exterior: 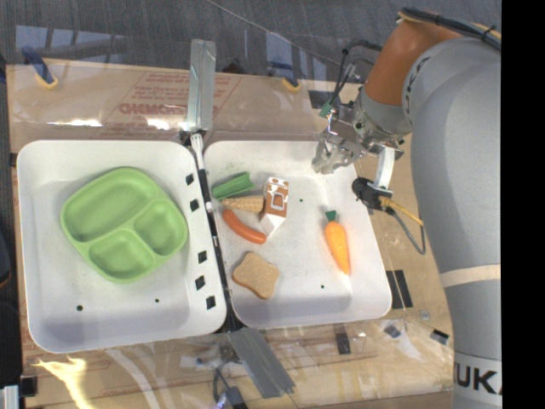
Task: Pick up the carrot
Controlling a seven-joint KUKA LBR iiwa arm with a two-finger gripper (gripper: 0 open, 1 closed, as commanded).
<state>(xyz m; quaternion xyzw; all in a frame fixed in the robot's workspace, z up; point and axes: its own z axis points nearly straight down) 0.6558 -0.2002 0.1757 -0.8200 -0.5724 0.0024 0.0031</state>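
You have the surface (102,100) under both bins, with the left bin (51,313) well off to the pincer's left and carrying the green divided plate (123,222). The right bin (298,309) sits under and in front of the pincer (330,155), which hangs at that bin's far right corner, near the rim; whether it is spread or pressed together you cannot tell from here, and nothing shows between its tips. The carrot (338,241) lies toward the camera from the pincer, in the bin's right half, leaf end nearest the pincer and long body angled away. Your main risk, as I judge it, is the right wall: the carrot lies near it, so a descent off to that side could catch the rim, and a grasp along the length instead of across could make the tapered body slip or roll. To the pincer's left the carton (275,198), sausage (243,226), green piece (231,184) and bread slice (255,275) lie apart from the carrot, leaving bare floor on that side.
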